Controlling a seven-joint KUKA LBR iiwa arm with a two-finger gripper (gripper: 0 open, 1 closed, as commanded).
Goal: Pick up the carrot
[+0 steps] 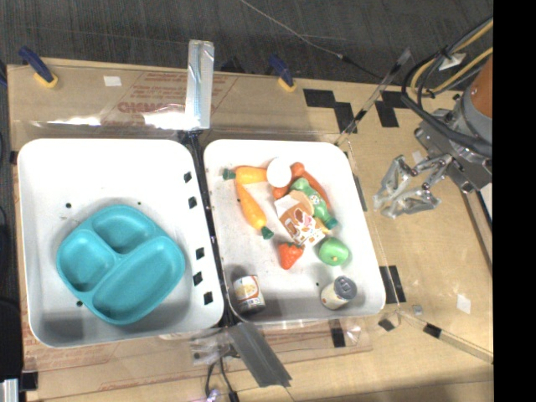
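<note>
Carrot (311, 184): in bin (362, 224) left of my jaws (404, 193), ungrasped; jaws' spread unclear; approach step, next reach across and descend

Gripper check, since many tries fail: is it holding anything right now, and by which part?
Nothing is held. The gripper hangs over the bench outside the right bin, with nothing between its fingers; the carrot lies in that bin.
</note>
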